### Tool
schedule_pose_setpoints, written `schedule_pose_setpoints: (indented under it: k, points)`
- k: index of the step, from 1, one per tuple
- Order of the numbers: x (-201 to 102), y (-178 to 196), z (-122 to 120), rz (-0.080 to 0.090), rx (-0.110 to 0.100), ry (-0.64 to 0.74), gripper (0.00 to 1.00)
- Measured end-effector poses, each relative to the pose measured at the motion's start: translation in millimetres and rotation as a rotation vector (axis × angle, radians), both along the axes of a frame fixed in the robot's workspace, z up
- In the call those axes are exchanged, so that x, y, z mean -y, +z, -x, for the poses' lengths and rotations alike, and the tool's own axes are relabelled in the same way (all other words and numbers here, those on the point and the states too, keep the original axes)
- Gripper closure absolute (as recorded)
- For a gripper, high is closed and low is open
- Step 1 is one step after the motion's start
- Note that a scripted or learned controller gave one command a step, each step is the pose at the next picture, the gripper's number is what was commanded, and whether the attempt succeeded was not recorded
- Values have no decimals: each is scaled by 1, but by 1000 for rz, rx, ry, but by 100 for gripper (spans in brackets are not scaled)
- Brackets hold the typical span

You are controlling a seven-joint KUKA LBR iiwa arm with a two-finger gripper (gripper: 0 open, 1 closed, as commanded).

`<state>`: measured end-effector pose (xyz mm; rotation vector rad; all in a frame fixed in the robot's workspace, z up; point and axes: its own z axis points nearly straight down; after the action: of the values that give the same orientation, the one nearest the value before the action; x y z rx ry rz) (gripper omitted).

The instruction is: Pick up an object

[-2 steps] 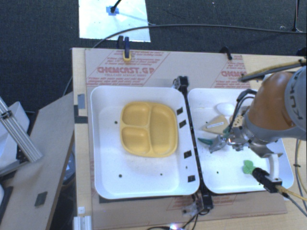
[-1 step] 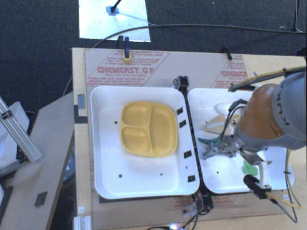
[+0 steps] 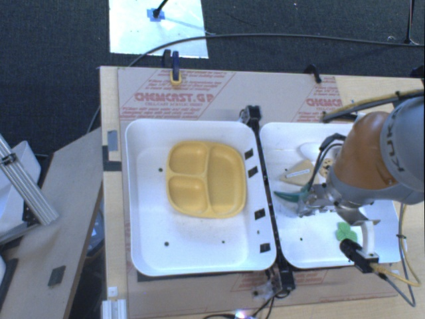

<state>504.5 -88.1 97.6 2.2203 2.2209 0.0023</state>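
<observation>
Gripper (image 3: 307,205) low in right bin (image 3: 285,244), near its left wall — finger state unclear. Dark green object (image 3: 287,195) just left of it, long axis roughly along bin's width; light green piece (image 3: 344,231) toward front edge.

A dark carpeted floor (image 3: 279,12) fills the twelve o'clock side, with a pale square sheet (image 3: 156,18) lying on it near eleven o'clock and a black cable (image 3: 265,37) curving across. The wooden bench (image 3: 111,98) sits mid-frame. At eight o'clock stands a lower tan table (image 3: 63,218), a metal rail (image 3: 26,185) at nine o'clock.
</observation>
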Motion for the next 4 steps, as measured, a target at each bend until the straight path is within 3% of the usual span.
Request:
schedule_pose_setpoints:
  k: [2,3,4]
  points:
    - [0,108,-8,1,5,4,100]
    - [0,108,-9,0,0,3,100]
    - [-49,101,-26,-1,0,9,100]
